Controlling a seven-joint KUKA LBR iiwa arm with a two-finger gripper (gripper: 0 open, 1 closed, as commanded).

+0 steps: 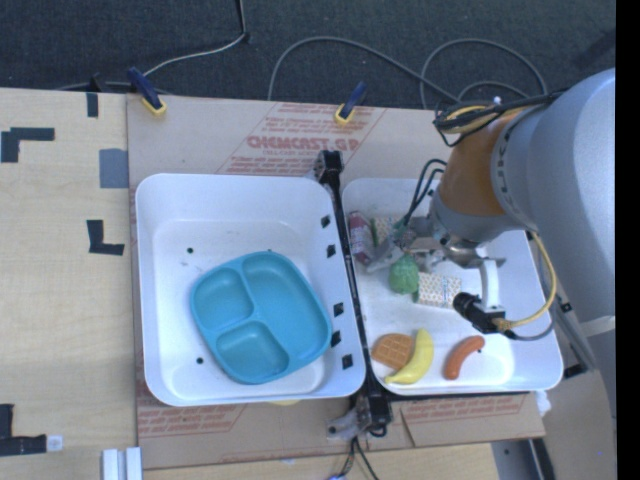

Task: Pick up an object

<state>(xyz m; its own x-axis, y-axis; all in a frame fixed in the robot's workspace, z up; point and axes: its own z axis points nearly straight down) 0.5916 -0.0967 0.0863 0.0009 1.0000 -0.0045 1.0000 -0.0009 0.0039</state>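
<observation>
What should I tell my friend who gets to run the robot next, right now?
Gripper: low in the right bin, over a green toy; whether it is open or shut is hidden.
Right bin also holds a waffle, banana, sausage and a patterned cracker.
Left bin holds a blue divided plate.
Done: the arm is down at the toys.
Left: nothing shows as picked up yet.
</observation>
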